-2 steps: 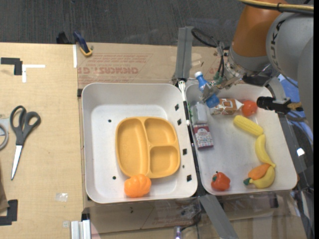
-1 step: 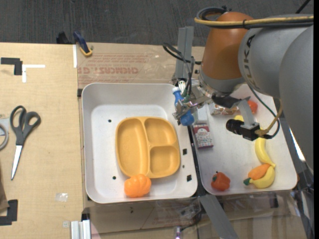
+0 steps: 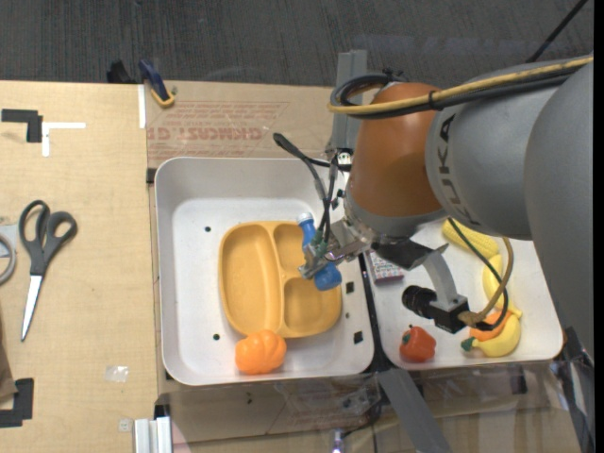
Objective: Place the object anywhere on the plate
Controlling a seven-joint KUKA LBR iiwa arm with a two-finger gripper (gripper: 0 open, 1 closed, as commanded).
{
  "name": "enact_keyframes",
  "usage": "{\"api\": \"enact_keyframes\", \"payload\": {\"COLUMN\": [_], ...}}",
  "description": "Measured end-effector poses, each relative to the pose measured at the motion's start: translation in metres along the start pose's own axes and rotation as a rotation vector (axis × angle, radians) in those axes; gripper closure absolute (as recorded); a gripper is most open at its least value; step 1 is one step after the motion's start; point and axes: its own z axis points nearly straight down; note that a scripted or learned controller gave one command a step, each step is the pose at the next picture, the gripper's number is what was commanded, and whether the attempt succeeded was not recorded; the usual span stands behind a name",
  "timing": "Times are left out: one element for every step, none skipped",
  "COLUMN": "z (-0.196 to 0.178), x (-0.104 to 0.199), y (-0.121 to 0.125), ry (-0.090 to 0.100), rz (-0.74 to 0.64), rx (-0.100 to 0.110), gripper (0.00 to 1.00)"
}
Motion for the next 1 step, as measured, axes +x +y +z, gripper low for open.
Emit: {"api": "enact_keyframes", "payload": {"z": [-0.0001], "x": [-0.0004], "y": [-0.0001], "ry": [0.0], "rz": [0.001], "rx": [0.0], "gripper": [0.0]}}
